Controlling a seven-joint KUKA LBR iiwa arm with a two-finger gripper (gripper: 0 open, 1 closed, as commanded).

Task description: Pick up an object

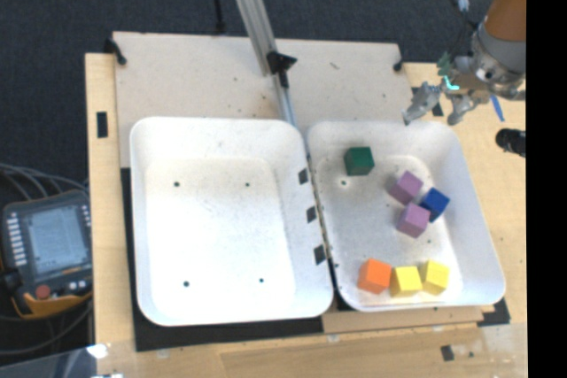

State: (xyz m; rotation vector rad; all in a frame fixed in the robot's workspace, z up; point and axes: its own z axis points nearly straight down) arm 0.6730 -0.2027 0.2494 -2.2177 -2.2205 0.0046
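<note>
Bench point(102, 190): jaws point(438, 104) above right bin point(478, 226) rim, nothing held.

Grey arm point(496, 57) with an orange band point(509, 4) and a metal two-finger gripper point(438, 108)
</note>
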